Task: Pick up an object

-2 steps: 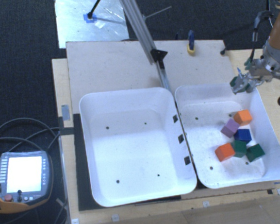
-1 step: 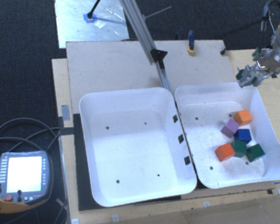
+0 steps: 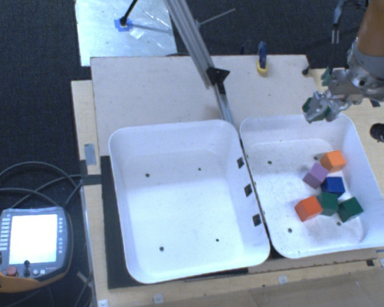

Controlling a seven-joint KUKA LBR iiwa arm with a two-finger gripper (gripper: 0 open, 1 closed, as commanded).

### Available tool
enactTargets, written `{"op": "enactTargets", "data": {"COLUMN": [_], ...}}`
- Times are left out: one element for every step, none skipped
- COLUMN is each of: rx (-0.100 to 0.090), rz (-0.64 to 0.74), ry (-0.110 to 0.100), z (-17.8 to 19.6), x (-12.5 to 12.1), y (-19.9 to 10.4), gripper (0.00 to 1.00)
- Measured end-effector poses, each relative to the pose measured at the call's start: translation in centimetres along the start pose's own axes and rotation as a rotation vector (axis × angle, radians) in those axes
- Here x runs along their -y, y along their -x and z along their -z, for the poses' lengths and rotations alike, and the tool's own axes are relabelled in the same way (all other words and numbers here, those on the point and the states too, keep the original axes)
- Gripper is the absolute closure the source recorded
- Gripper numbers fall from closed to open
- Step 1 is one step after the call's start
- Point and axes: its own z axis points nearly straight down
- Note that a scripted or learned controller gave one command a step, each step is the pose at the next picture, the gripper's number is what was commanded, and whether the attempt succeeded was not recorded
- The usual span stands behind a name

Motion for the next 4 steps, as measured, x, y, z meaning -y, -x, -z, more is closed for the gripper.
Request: {"op": "enactTargets", "data": {"rx": [0.001, -0.001, 0.000, -0.001], "rz": [-0.001, 0.001, 0.000, 0.001], "ry": [-0.001, -0.003, -0.003, -0.001], "z": [0.2, -0.7, -2.2, -1.7], "x": [0.4, 1.4, 1.1, 1.9], "y": [-4.5, -10.7, -15.8, -21.0], "gripper": [1.00, 1.00, 1.00, 1.00]}}
